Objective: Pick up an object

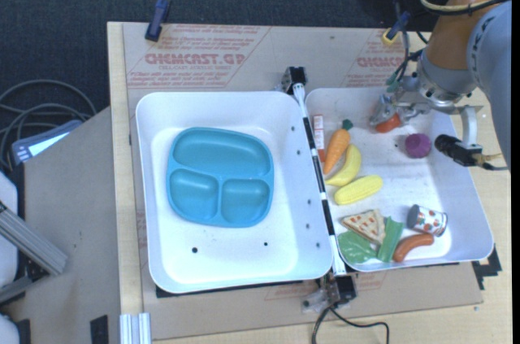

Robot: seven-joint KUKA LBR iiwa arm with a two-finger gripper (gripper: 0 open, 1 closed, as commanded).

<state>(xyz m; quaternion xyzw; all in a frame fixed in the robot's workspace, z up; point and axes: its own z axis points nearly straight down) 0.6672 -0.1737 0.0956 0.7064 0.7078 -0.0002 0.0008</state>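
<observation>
My gripper (391, 113) hangs low over the back of the right bin (467, 208), at the end of the grey arm with the orange band (463, 5). A small orange-red object (389, 124) lies right beneath the gripper tip, partly hidden by it. Whether it is gripped is unclear. A purple ball (418, 145) rests just to the right of it. A carrot (337, 145), a banana (349, 167) and a yellow corn cob (358, 189) lie along the bin's left side.
Near the right bin's front lie a pizza slice (363, 224), a green piece (383, 241), a red sausage (413, 245) and a small cup (427, 218). The left bin (154, 139) holds a blue divided plate (219, 176). A black part (457, 149) juts in at the right.
</observation>
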